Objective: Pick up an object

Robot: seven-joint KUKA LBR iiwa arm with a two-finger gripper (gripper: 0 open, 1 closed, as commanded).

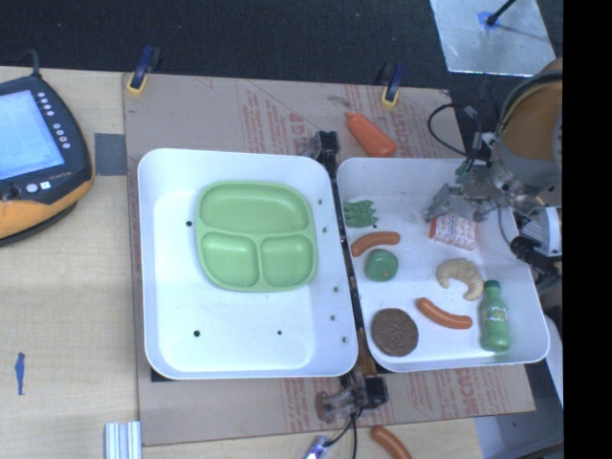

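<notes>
White right bin holds a packet, and the gripper is placed just over it. Whether the packet is grasped cannot be told. A croissant is seen nearby.

A pale wooden bench fills most of the view, and a sheet of brown cardboard printed with faint red lettering lies across it. Two blue-and-yellow clamps pin the sheet's far edge. Beyond the bench the floor is dark carpet, with a light grey square patch at the upper right. A grey-and-orange control pendant with a lit screen rests at the bench's left edge.
</notes>
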